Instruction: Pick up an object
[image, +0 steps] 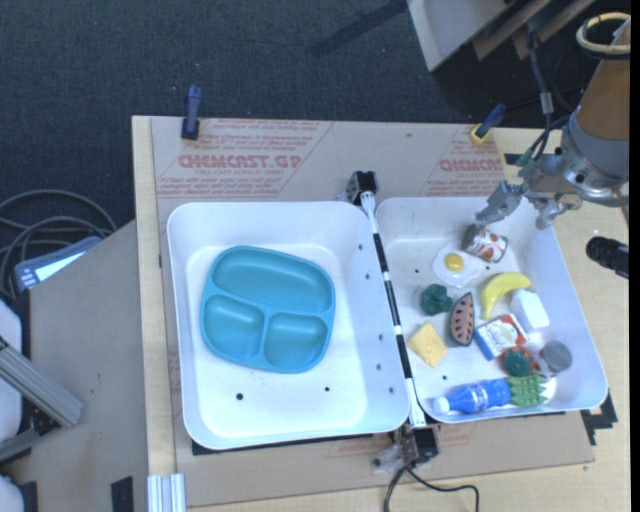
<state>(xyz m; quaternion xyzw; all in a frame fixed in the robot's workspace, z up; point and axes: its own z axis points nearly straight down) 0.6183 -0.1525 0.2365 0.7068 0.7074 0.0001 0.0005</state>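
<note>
My gripper (520, 211) hangs over the back of the right bin (585, 330) with its two fingers spread and nothing between them. One fingertip (495, 209) points down toward a small red and white can (486, 244) lying just below it, apart from it. Close by in the same bin lie a toy fried egg (453, 264), a yellow banana (503, 290), a dark green piece (434, 298), a watermelon slice (461, 319) and a yellow cheese wedge (428, 344).
The right bin's front part holds a blue bottle (480, 396), a red and blue carton (498, 334), a white block (531, 308), a grey disc (556, 356) and green toy vegetables (519, 363). A blue divided plate (268, 308) lies in the left bin (190, 240).
</note>
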